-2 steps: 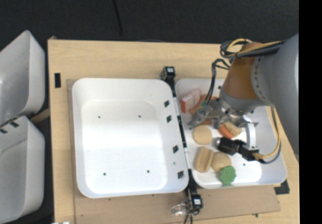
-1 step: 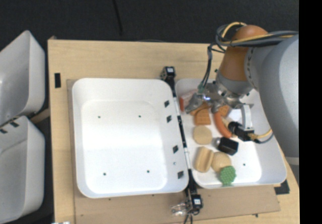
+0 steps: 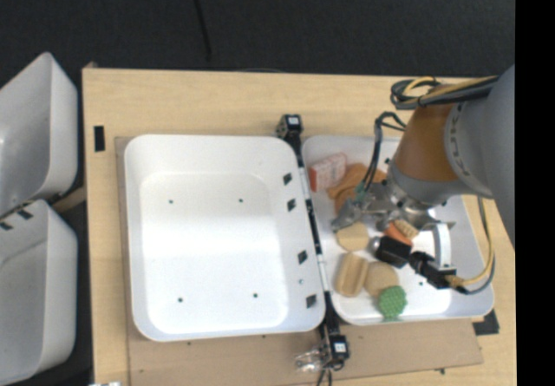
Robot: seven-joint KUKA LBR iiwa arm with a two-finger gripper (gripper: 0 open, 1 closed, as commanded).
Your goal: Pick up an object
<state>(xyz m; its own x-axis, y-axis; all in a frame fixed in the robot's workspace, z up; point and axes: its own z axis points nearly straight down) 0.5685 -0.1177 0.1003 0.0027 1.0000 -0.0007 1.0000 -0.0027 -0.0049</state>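
Arm: grey KUKA arm with orange band (image 3: 431,143), entering from the right edge, bent down over the right-hand shallow white plastic bin (image 3: 464,302); black and yellow cables loop along its wrist and down its near side.

Hand (image 3: 360,209): metal two-finger hand, low in the right bin among the objects, toward that bin's left half; whether it is spread or closed, and whether anything sits within it, cannot be told from this slant.

Objects in the right bin: pink and white patterned packet (image 3: 327,171) near the far left corner; orange-brown rounded piece (image 3: 351,178) just beside it; pale cream rounded piece (image 3: 352,238) just below the hand; tan wooden block with grooves (image 3: 350,274) near the bin's left wall; beige lump (image 3: 380,276) touching the block's right side; green knobbly ball (image 3: 392,303) at the near edge; small orange item (image 3: 402,227) beside a black fitting under the wrist.

Left-hand shallow white plastic bin (image 3: 139,202): sits edge to edge with the right bin; black clips along the shared rim.

Bench (image 3: 191,102): pale wooden bench top, bearing both bins; dark floor beyond its far edge; two white rounded casings (image 3: 30,128) at the left border.
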